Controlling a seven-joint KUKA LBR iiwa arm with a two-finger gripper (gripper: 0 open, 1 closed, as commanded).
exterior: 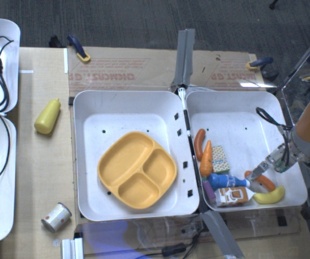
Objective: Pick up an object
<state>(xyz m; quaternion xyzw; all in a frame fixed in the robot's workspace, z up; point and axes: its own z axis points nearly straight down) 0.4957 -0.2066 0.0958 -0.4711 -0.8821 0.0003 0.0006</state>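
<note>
My gripper [256, 172] reaches down into the right bin [236, 109] near its front right corner. It hangs just over an orange, carrot-like piece [264, 184], with a yellow banana [269, 196] right behind that. To its left lie an orange-and-white carton [231, 196], a blue bottle [223, 181], a purple piece [208, 192], a speckled green-and-white block [220, 159], a carrot [206, 157] and a reddish sausage [199, 142]. Nothing shows held in the gripper.
The left bin [90, 112] holds a yellow divided plate [137, 169]. On the bench to the left lie a yellow squeeze bottle [47, 116] and a small tin can [56, 216]. A black cable loop [268, 116] lies at the right bin's far right.
</note>
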